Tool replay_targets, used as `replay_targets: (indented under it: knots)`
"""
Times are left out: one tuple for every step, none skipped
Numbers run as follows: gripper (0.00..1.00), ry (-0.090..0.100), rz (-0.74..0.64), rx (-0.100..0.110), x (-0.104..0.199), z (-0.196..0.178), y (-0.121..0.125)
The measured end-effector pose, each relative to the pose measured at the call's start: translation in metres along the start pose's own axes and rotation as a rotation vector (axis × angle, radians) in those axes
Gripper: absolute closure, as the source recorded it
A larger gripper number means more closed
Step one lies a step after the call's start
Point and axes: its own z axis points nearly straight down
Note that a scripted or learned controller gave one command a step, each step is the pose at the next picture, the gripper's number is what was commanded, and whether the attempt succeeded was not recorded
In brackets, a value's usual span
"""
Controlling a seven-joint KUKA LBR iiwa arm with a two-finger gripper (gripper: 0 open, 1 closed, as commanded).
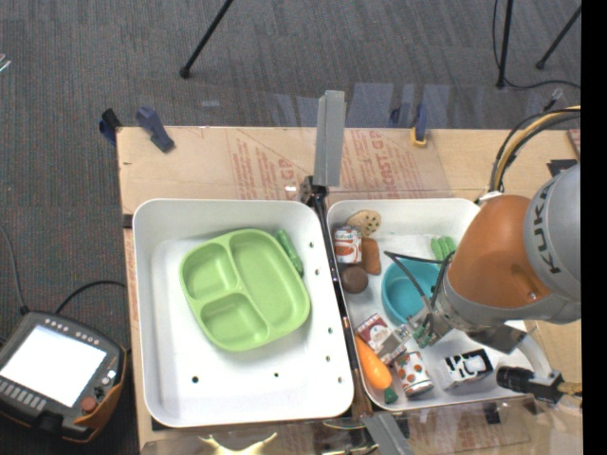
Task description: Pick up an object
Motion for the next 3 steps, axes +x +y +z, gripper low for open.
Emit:
replay_targets:
  knots:
    - [0.00,0.012,0.437,0.015,-0.050,0.013,0.055]
    - [1.00,0.010,0.432,0.010,-0.050,0.000,0.057]
    - [1.00,0.010,0.578,0.010,0.005,-0.090,0.075]
